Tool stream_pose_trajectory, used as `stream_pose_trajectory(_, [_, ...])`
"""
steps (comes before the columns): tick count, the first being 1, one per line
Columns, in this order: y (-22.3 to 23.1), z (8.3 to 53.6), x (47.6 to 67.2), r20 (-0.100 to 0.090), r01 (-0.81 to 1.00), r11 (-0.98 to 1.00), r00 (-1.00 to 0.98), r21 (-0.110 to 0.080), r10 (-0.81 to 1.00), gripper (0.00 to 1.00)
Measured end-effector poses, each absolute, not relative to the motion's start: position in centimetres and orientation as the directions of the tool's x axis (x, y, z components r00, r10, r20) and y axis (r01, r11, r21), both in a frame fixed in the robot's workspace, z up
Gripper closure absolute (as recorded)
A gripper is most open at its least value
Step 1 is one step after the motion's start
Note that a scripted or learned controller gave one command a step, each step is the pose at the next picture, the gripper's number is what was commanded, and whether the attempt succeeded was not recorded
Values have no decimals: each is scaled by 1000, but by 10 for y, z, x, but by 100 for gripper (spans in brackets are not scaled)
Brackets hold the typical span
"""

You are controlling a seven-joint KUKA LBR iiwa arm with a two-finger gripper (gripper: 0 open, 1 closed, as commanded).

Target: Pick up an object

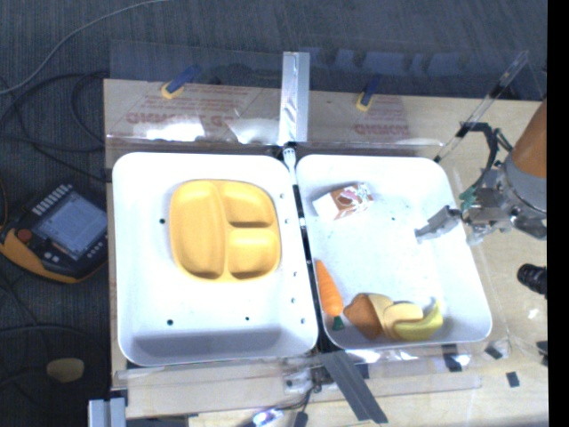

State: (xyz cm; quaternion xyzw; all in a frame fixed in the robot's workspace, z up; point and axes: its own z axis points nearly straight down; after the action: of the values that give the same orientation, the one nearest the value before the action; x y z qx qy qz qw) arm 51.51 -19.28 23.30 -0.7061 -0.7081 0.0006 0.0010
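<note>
Approach step — gripper point(444, 222) over the right bin's point(391, 169) edge, jaw state impossible to tell. Next: descend toward the banana point(418, 322) below-left — or the packet point(348, 199).

A: Bins? Two white bins point(133, 327), both left of the gripper point(444, 221).
B: Contents?
A: One yellow tray point(224, 229), far bin. Near bin: one carrot point(329, 290), one banana point(418, 321), one packet point(349, 200), one brown item point(363, 313).
</note>
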Motion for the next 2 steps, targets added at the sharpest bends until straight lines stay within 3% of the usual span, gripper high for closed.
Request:
stream_pose_trajectory(1, [-124,89,540,-5,966,259,-259,9,966,0])
stream_pose_trajectory(2, [-89,183,496,1,978,208,-208,-3,978,0])
